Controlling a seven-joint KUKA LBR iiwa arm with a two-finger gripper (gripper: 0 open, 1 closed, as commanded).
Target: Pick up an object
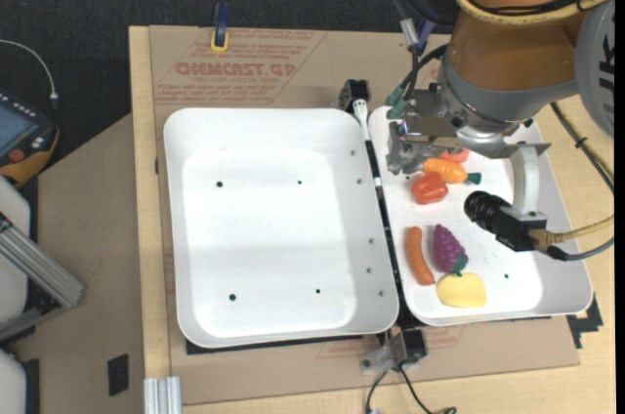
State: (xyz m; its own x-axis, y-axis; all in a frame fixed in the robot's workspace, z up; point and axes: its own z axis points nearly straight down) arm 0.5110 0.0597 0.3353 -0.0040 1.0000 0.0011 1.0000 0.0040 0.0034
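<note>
Nearest the camera in the right-hand white bin (557, 300) lies a small yellow plastic fruit, squat and rounded (461, 290), touching a purple bunch of toy grapes (447, 247) just behind it. Beside the grapes, towards the bin's left wall, a slim orange-red sausage-shaped toy (419, 255) lies with its long axis running near to far. Farther back sits a red-orange rounded toy, like a small pepper (430, 189), and just behind it an orange carrot-like piece with a green tip (449, 170), its length running across the bin. The metal two-finger gripper (408, 151) hangs at the bin's far left, so the red toy lies just near and right of it, nearly below. I cannot tell how the gripper stands; nothing visibly sits in it. The left-hand white bin (195, 207) lies alongside.
</note>
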